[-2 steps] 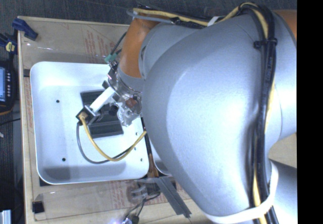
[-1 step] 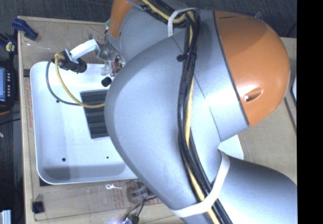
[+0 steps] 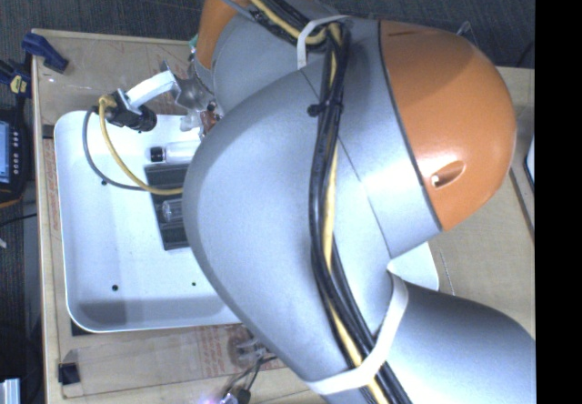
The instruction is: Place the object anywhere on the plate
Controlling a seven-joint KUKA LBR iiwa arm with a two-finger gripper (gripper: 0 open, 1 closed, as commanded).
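My grey and orange arm (image 3: 364, 175) reaches across from the right and covers most of the bench. Its dark gripper (image 3: 173, 211) hangs low over the left white bin (image 3: 100, 284), near the bin's middle, and the wrist hides much of it. The arm hides whatever lies under and to the right of the gripper. On the bare bin floor to the left of the gripper I see only a few small dark specks.
A yellow and black cable (image 3: 95, 147) loops from the wrist over the bin's far left part, ending at a white connector (image 3: 150, 88). A blue clamp (image 3: 44, 49) sits on the bench's far left corner. A black device (image 3: 7, 152) stands at the left edge.
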